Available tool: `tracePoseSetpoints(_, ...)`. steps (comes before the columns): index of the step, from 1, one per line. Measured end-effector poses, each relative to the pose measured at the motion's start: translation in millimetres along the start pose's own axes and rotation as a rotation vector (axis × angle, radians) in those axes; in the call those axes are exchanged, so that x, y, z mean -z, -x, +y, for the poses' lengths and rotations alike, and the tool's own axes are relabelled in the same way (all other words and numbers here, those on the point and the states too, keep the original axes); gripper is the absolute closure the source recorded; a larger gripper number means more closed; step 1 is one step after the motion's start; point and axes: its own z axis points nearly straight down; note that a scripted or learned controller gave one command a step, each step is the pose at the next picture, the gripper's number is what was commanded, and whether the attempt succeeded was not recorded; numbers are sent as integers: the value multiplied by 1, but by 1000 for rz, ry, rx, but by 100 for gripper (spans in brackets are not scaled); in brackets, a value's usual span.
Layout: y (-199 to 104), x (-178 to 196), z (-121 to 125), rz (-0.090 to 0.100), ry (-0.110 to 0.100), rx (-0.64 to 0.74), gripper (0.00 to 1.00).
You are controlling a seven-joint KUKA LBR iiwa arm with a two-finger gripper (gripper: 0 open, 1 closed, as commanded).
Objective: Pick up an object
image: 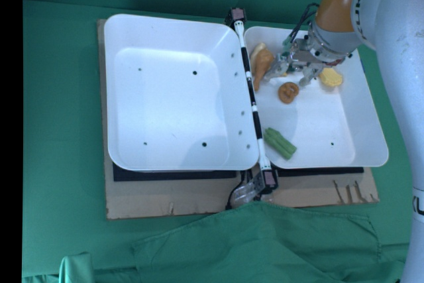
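Observation:
The right bin (358,136) holds several toy foods: an orange drumstick-like piece (262,63) near its left wall, a brown pretzel (288,92), a yellow round piece (330,77) and a green bean bundle (279,143) near the front left. My gripper (295,74) hangs low over the back of this bin, between the drumstick and the yellow piece, just above the pretzel. Nothing shows between its fingers.
The left bin (126,30) stands beside it, parted by a black-and-white striped bar (252,99). Both bins rest on cardboard (119,199) over green cloth. A folded green cloth (265,242) lies at the front. My arm (397,43) comes in from the right.

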Motion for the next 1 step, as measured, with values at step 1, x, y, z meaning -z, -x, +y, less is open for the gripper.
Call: tracePoseSetpoints(1, -6, 2, -47, -1, 5, -4, 0)
